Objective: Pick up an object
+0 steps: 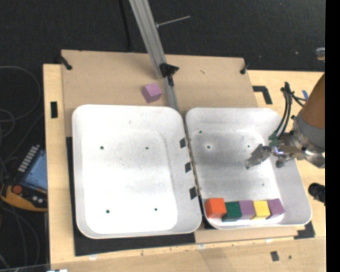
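Five small blocks (245, 209), orange to purple, line the right bin's (232, 123) near wall, well apart from the gripper (264, 156) hovering above mid-bin; they look light, rigid, best pinched across flat sides, and its state I cannot tell.

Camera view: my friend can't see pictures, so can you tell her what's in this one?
A robot arm's gripper hangs over the right bin, holding nothing. Five blocks line that bin's near edge: orange, green, purple, yellow, purple. Another purple block sits on the board behind the left bin.
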Controlling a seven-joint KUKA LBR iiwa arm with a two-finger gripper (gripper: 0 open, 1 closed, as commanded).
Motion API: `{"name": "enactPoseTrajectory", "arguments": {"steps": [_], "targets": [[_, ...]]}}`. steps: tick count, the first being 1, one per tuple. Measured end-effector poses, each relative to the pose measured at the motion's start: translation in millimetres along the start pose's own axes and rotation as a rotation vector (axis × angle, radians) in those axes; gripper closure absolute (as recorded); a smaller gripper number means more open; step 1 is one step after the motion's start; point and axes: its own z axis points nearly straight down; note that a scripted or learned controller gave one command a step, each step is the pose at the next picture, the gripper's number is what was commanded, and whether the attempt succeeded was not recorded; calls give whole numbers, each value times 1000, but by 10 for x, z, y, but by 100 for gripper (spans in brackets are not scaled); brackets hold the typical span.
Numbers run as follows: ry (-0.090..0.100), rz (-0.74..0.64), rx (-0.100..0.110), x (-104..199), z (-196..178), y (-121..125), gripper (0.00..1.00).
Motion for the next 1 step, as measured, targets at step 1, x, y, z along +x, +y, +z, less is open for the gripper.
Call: {"name": "enactPoseTrajectory", "arguments": {"steps": [1], "targets": [[0, -4, 1, 192, 1263, -308, 0]]}}
